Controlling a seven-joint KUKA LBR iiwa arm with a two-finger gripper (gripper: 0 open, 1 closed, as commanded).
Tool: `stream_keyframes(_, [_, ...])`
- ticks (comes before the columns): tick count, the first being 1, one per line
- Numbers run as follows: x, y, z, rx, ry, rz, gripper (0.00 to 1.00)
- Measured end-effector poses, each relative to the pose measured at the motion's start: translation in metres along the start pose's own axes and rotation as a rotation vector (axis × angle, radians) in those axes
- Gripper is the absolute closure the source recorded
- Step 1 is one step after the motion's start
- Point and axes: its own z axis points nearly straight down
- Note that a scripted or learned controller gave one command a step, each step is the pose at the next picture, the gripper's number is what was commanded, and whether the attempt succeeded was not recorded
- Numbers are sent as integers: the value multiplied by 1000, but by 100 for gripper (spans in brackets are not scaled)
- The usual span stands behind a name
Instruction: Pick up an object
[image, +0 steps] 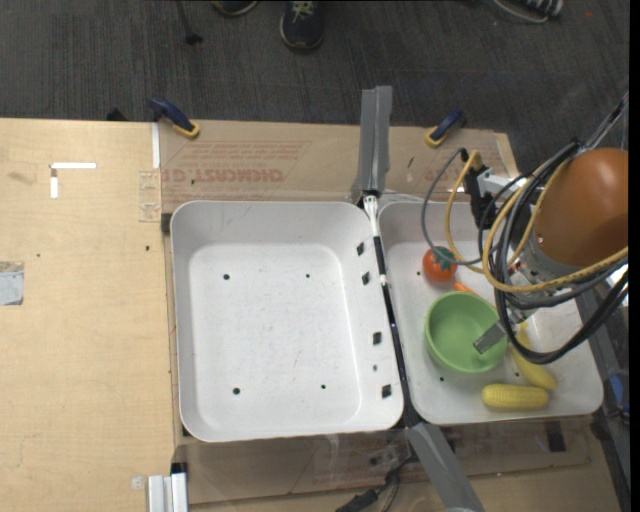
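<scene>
In the right bin (420, 400) lie a green bowl (458, 330), a red tomato-like ball (438, 264), a yellow corn cob (515, 397) at the front, and a yellow banana-like piece (535, 373) beside the bowl. A small orange piece (461, 287) peeks out behind the bowl. My gripper (490, 340) hangs at the bowl's right rim, reaching in from the right under the orange-banded wrist (590, 205). A grey finger tip rests at the rim. The arm and cables hide the bin's right side.
The left bin (200, 260) stands to the left, split from the right one by a dark divider (385, 300). A grey post (375, 140) rises behind the bins. Clamps (175, 117) hold the cardboard sheet at the back.
</scene>
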Motion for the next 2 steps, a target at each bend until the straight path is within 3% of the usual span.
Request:
stream_keyframes(1, [11,-119,14,3,1,-168,0])
stream_keyframes(2, [72,-49,13,4,1,-463,0])
